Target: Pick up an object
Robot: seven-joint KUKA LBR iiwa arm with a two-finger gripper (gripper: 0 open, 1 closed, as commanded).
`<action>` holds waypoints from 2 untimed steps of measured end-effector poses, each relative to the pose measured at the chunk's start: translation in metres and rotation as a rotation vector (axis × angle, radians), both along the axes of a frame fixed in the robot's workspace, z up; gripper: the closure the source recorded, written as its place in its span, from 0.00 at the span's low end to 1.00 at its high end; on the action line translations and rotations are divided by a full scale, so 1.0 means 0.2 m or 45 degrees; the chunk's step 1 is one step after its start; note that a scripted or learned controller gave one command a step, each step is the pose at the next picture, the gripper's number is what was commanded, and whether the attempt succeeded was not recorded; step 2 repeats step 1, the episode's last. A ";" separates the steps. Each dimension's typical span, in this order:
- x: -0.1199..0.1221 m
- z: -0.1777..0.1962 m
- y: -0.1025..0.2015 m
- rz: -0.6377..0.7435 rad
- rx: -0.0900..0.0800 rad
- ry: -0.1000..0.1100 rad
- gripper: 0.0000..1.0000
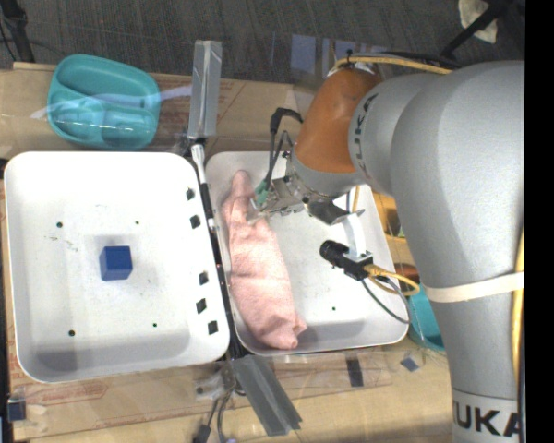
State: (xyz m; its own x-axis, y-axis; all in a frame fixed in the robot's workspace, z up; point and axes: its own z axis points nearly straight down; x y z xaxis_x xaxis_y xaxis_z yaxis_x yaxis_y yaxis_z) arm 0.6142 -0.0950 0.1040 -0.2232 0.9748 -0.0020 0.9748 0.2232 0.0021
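Two shallow white bins side by side on a wooden bench (92, 404). In the left bin (37, 192), a small blue cube (116, 262) sitting alone on the floor, a little toward 9 o'clock of that bin's centre, well apart from every wall. In the right bin (337, 342), a pink cloth (257, 266), bunched into a long roll and lying along the wall at 9 o'clock, running from the 11 o'clock corner down toward 6 o'clock, its lower end close to the front rim. Grey KUKA arm (462, 201) reaching in from 3 o'clock, covering much of the right bin's 3 o'clock side, with the orange band (337, 123) above the wrist over the bin's 12 o'clock edge. Gripper (270, 198) down inside the right bin at the upper end of the pink cloth, touching or just beside the fabric there. Spread, pressed together or pinching the fabric: cannot tell, too small and too shadowed by the wrist. Black cable connector (344, 257) hanging below the wrist over the bin floor, toward 3 o'clock of the cloth, apart from it. Outside the bins, toward 11 o'clock of the bench, a translucent teal plastic container (102, 100). Between the two bins at 12 o'clock, a grey metal bar (206, 90) standing along the divide.
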 end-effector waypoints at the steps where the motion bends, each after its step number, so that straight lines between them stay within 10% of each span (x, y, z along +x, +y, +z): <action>1: 0.21 0.44 0.31 -0.074 0.002 0.003 1.00; 2: 0.21 0.44 0.31 -0.074 0.002 0.003 1.00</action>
